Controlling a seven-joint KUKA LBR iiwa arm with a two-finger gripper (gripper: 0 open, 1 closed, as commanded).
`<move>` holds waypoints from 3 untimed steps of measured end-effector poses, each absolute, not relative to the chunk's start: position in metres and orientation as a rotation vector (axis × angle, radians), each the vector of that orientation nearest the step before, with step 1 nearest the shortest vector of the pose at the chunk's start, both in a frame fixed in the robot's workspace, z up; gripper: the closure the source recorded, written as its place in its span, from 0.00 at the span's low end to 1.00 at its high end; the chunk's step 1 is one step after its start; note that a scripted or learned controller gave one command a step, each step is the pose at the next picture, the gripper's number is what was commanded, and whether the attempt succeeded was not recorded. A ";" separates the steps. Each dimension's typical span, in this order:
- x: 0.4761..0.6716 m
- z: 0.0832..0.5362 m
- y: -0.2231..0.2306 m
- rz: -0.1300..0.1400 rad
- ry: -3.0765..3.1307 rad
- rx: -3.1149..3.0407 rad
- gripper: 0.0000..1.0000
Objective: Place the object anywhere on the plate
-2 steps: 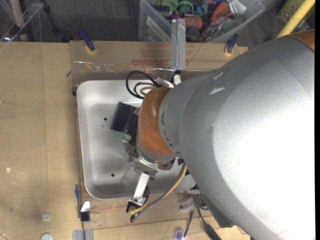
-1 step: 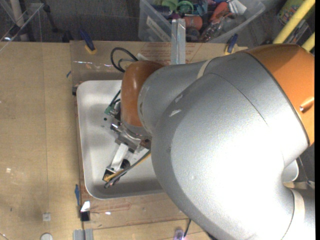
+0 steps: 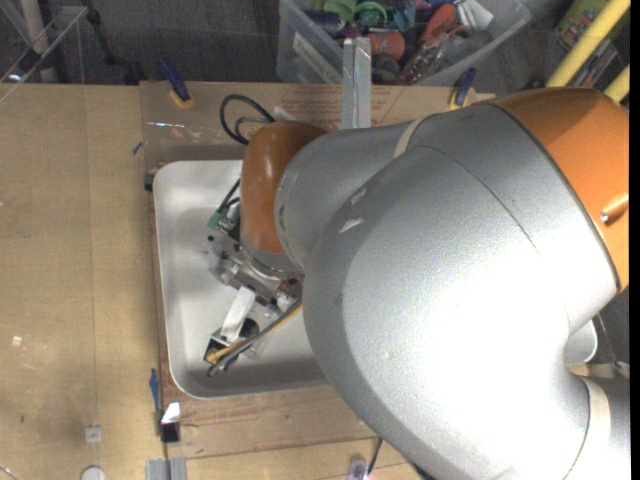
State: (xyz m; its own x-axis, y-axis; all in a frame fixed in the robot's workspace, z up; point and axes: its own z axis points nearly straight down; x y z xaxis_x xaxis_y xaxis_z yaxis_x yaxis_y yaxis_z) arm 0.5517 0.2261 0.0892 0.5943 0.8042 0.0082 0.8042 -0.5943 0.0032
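Big grey arm [image 3: 450, 288] hogged the shot, gripper [image 3: 250, 293] low in the shallow white bin [image 3: 180, 268]; couldn't tell its grip, so progress was anyone's guess.

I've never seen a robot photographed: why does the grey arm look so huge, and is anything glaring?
Camera view: the arm looms because it sits nearest the lens, covering much of the bench; camera view: its grey shell carries soft sheen, no harsh glare; camera view: the white bin looks evenly lit, not blown out.
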 end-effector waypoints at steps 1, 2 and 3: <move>0.630 0.244 0.196 0.002 -1.012 -2.974 0.00; 0.631 0.255 0.197 0.000 -1.020 -2.971 1.00; 0.565 0.294 0.169 -0.001 -0.316 -3.126 1.00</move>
